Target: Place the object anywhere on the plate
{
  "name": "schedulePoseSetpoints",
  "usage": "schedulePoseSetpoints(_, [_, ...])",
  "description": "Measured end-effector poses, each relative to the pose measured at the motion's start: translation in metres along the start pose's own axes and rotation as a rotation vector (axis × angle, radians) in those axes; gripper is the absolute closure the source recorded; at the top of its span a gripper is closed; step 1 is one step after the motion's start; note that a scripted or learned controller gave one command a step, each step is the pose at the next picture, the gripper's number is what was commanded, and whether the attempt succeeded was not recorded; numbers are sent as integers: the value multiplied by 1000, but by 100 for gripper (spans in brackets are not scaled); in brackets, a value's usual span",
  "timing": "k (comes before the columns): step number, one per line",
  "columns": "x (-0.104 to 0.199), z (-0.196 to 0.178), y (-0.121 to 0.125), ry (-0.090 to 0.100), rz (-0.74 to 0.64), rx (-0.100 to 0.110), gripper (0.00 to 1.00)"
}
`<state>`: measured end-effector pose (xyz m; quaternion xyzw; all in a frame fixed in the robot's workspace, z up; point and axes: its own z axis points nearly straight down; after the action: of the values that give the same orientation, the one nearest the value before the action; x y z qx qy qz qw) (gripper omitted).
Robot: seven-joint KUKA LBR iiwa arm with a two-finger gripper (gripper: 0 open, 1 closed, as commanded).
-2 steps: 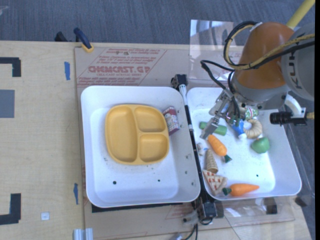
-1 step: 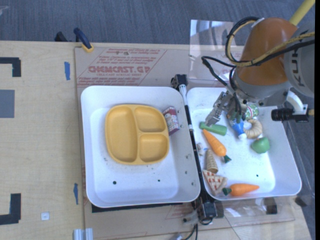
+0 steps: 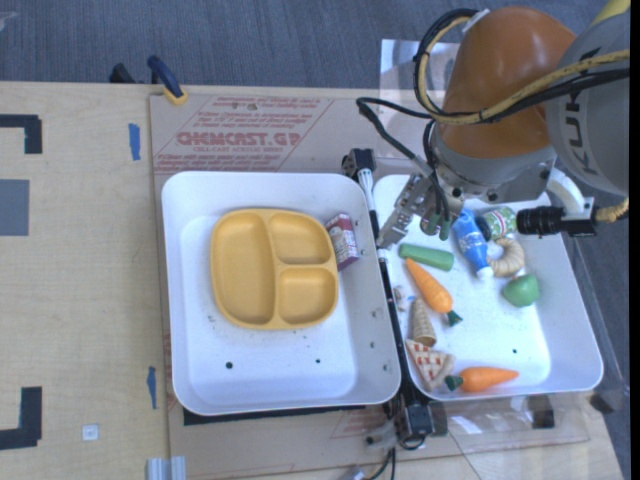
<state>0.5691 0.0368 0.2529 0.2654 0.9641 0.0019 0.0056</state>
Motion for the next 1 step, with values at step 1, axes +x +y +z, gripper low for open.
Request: schedulePoseSetpoints(1, [41,-10,59,5,35,-1,100])
